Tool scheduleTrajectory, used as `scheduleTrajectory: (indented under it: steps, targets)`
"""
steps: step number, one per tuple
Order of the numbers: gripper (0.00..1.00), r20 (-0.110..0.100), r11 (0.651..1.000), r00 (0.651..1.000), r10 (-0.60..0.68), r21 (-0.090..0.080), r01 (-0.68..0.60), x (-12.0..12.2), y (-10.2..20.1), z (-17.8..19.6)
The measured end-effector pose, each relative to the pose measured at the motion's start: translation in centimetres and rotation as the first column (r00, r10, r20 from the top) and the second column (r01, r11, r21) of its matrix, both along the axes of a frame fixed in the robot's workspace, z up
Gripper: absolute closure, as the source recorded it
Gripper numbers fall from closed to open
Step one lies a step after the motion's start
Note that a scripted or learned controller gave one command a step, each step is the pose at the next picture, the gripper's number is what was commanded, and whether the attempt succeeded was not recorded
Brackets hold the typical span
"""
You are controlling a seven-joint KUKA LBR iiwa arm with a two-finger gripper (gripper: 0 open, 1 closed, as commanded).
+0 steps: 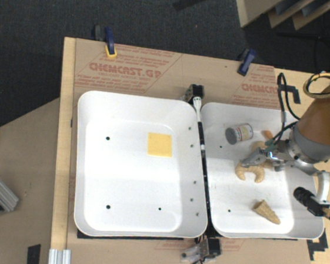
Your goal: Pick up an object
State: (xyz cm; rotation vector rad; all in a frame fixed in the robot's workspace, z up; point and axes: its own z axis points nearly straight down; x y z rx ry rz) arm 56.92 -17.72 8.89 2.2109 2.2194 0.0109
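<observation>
One gripper (255, 163), fingers spread, over a tan curved piece (250, 173) — long axis seemingly left-right.

one fixed camera looks down at a slant from above the bench (161, 63), set far enough back to take in both white bins whole. the left bin (86, 149) and right bin (220, 220) lie side by side (the arm (325, 126) enters from the right).

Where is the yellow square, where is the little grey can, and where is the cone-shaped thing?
yellow square (159, 145): camera view, middle of its flat top, in the left bin.
grey can (238, 133): camera view, its rounded side, in the right bin.
cone-shaped thing (268, 212): camera view, middle of its tan body, in the right bin.
</observation>
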Motion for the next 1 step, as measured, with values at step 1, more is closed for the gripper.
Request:
scheduleTrajectory:
  steps: [1]
  targets:
    - [0.0, 0.003, 1.0, 1.0, 0.0, -0.004, 0.0, 5.54, 0.3, 0.23]
